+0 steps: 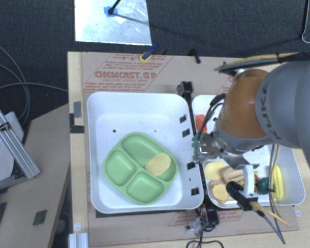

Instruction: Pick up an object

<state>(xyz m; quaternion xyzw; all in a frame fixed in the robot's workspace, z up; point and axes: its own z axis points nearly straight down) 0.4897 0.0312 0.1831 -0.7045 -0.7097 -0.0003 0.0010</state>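
Note:
My gripper point(223, 158) hangs over the left part of the right bin point(298, 191), under the grey and orange wrist, which hides its fingers. Just below it in that bin lie pale yellow pieces point(215, 170) and a tan piece point(232, 175). An orange-red thing point(200, 122) sits by the bin's left wall, and a yellow object point(277, 182) lies toward the right. In the left bin point(139, 99) a green divided plate point(125, 165) carries a pale yellow piece point(158, 164). I see nothing held.
The two bins meet at a narrow divider with black clips point(192, 165). The bins rest on a cardboard sheet point(126, 74). A shiny metal plate point(112, 13) lies beyond the bench, and an aluminium frame point(10, 143) stands at the left.

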